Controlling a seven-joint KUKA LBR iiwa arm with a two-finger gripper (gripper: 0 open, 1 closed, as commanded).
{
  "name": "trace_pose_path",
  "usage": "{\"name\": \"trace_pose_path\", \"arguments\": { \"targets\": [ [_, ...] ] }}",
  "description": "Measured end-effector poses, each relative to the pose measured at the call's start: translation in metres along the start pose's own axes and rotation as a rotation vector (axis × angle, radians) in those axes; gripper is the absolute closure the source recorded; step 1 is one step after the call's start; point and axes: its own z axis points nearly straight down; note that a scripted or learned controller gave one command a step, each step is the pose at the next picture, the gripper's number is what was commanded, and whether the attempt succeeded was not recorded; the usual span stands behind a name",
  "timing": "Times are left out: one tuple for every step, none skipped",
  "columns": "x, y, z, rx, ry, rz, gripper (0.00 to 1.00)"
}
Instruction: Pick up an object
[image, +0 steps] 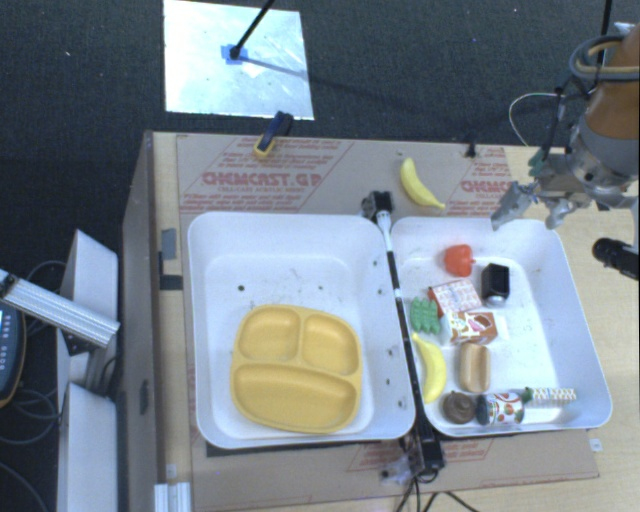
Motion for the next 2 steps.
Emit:
{"name": "trace_pose_path", "arguments": {
  "targets": [
    [0.012,0.018,0.177,0.000,0.000,-0.002,0.00],
    [0.012,0.019,0.166,-0.003,0.000,-0.004,1.00]
  ]
}}
